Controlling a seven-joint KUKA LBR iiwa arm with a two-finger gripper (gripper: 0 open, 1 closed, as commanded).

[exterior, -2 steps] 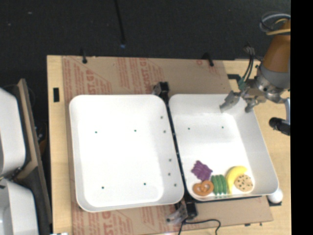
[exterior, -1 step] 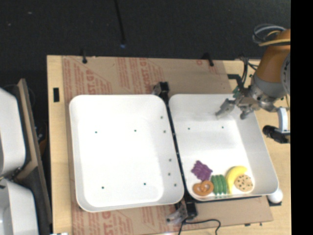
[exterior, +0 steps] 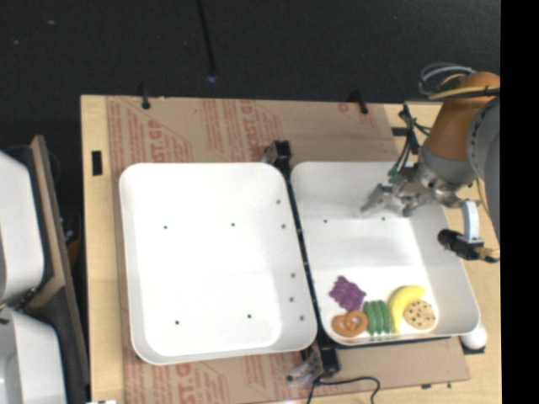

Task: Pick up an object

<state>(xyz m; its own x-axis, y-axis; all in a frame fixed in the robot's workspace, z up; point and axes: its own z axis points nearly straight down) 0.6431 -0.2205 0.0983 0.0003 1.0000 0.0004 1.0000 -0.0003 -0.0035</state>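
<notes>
Grey two-finger gripper, fingers spread wide and holding nothing, hovered over the far part of the right shallow white bin, well apart from the small toy foods clustered near, seemingly approaching; next, descend over one.

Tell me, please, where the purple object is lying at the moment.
The purple object lies in the right bin, near its front edge, at the left end of a cluster just above the orange pretzel-like piece and beside the green piece.
</notes>
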